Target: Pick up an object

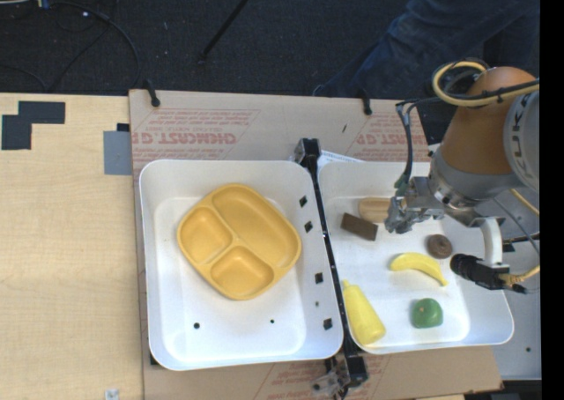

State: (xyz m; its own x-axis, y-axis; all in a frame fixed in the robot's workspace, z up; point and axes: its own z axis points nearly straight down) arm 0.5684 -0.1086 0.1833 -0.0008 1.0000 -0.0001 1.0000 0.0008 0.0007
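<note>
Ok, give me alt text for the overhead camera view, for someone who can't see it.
A grey and orange robot arm reaches from the right, its gripper low in the right bin beside a brown block, with a banana, green ball and yellow bottle nearby. The left bin holds a yellow divided plate.

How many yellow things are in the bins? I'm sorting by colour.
3: plate in the left bin; banana and bottle in the right bin. The arm may hide more.
</note>
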